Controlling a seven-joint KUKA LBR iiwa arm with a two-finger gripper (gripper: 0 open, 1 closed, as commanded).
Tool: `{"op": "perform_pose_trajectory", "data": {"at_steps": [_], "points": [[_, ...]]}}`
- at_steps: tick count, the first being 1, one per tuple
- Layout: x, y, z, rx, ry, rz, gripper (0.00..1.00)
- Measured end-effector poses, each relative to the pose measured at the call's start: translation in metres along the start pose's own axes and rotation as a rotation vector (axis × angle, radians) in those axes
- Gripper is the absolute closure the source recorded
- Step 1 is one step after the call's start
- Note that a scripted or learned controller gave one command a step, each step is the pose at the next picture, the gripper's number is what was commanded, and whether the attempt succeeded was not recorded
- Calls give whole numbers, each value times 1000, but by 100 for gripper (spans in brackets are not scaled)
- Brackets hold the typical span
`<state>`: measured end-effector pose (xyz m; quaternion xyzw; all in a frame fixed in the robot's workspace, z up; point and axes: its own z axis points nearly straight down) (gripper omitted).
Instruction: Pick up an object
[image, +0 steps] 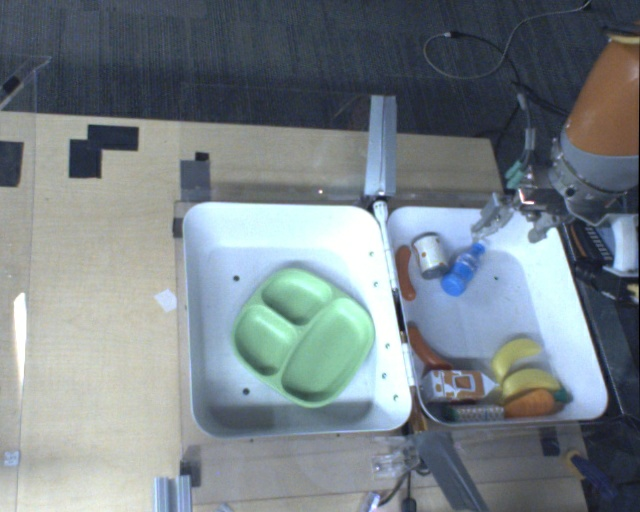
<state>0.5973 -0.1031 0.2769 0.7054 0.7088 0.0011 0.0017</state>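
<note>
From my remote station I saw the gripper (512, 212) hanging over the far edge of the right white plastic bin (585, 330), and its two fingers stood spread apart with nothing between them. The nearest thing to it was the small clear plastic bottle with a blue cap (460, 270), which lay just below and to the left of the gripper in the camera view; its long axis ran on a slant, the blue cap pointing down-left, away from the fingers. I judged that the coming move depended on this: the gripper needed to go down and a little left, and to close across the bottle's narrow side. I counted in this bin one bottle, one small silver metal can (430, 254), two thin red sausages (405, 272), two yellow bananas (516, 354), one orange carrot (530, 403) and one brown printed carton (458, 384). The left white bin (205, 300) on the table held one green divided plastic tray (305, 335).
</note>
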Motion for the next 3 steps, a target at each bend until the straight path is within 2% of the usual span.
{"op": "perform_pose_trajectory", "data": {"at_steps": [1, 2, 3], "points": [[1, 2, -12, -6, 0, -4, 100], [14, 35, -51, -3, 0, -6, 100], [30, 70, -152, -5, 0, -35, 100]]}}
